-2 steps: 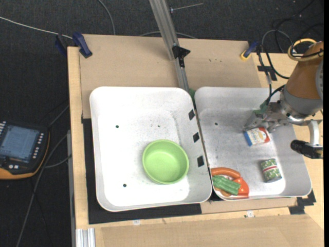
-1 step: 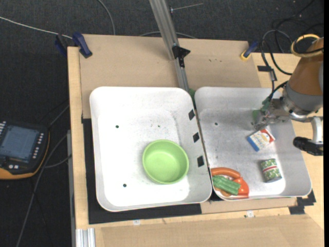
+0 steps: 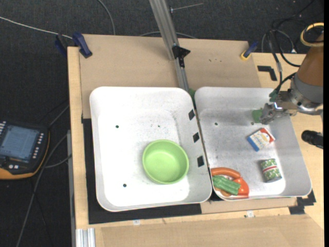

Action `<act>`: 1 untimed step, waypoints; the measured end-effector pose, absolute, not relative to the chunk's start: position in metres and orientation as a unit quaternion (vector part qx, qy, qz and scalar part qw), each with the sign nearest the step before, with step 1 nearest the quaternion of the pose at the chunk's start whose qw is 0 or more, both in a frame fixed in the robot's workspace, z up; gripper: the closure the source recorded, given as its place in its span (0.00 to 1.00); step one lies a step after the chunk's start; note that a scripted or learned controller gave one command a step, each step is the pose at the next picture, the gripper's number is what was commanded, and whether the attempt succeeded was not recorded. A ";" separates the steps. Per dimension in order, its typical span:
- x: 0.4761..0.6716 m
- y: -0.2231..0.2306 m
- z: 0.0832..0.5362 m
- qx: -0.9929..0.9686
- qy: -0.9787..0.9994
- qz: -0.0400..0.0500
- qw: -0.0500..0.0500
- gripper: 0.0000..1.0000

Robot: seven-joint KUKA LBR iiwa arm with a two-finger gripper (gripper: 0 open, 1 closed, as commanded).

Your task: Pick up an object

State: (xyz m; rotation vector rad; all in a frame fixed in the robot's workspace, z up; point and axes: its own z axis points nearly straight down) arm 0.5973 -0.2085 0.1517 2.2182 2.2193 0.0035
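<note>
The arm (image 3: pixel 308 81) reaches low over the right bin (image 3: pixel 226 138), wrist tilted leftward.

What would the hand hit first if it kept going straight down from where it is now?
Probably the bare white floor of the right bin. The hand hangs above it, with the small blue, white and red carton slightly nearer the camera; depth is uncertain.

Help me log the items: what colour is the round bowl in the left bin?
Light green, the round plastic bowl, clearest in the camera view.
</note>
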 end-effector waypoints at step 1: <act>0.594 -0.209 0.195 0.707 0.707 0.001 0.002 1.00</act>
